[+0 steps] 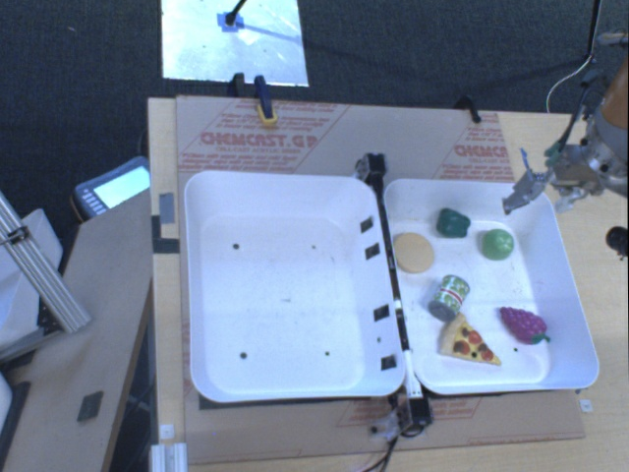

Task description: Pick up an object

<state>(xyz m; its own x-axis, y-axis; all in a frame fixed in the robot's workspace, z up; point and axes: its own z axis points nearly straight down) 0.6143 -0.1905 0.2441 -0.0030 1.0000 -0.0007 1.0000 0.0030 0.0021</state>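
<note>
Although two white bins sit side by side on the bench, only the right bin (565, 293) holds anything worth grabbing; the left bin (285, 293) lies beside it. The arm's gripper (539, 187) hangs over the far right corner of the right bin, fingers spread and holding nothing. Below it lie small toy foods, probably light and stiff. The pizza slice (469, 342), nearest, is flat and best pinched across its edges. The purple grapes (524, 324) are bumpy, offering grip. The tan round cookie (414, 253) lies flat and low. The small can (450, 296) may roll. The green ball (496, 243) and dark green piece (452, 223) sit closest to the gripper.
</note>
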